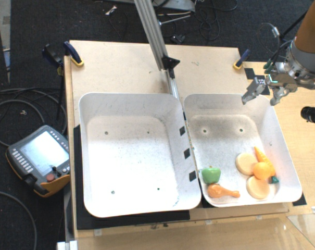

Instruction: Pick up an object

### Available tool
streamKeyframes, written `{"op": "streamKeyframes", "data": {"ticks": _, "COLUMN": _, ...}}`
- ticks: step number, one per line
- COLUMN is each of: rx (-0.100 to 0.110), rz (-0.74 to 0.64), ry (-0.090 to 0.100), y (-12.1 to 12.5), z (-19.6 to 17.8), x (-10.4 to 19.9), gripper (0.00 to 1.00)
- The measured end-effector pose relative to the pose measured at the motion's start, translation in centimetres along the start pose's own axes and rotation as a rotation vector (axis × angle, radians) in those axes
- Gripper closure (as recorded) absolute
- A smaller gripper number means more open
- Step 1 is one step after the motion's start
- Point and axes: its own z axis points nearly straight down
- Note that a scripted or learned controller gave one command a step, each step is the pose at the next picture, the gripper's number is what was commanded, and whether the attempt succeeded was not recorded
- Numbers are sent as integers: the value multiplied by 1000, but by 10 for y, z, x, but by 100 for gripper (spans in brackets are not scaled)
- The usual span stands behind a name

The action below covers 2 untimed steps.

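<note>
Several toy foods lie at the near end of the right bin [227, 113]: a green apple [211, 175], an orange drumstick-shaped piece [222, 192], two pale round slices [246, 163] [257, 188], an orange fruit [263, 170] and a small carrot [259, 153]. My gripper [263, 94] hangs high over the far right corner of that bin, well apart from the toys. Its two fingers are spread, with nothing between them.
The left bin [89, 113] sits beside the right one, with a slanted metal pole [153, 27] rising behind their shared wall. Clamps [73, 54] [241, 59] grip the bench's far edge. A teach pendant [38, 159] lies on the floor at the left.
</note>
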Motion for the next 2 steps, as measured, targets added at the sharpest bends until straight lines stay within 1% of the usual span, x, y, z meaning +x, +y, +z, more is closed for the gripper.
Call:
{"op": "streamKeyframes", "data": {"ticks": 1, "rx": -4, "rz": -2, "ry": -2, "y": 1, "z": -3, "x": 0, "gripper": 0}}
{"op": "streamKeyframes", "data": {"ticks": 2, "rx": 2, "rz": -3, "ry": 0, "y": 5, "z": 59, "x": 7, "gripper": 0}}
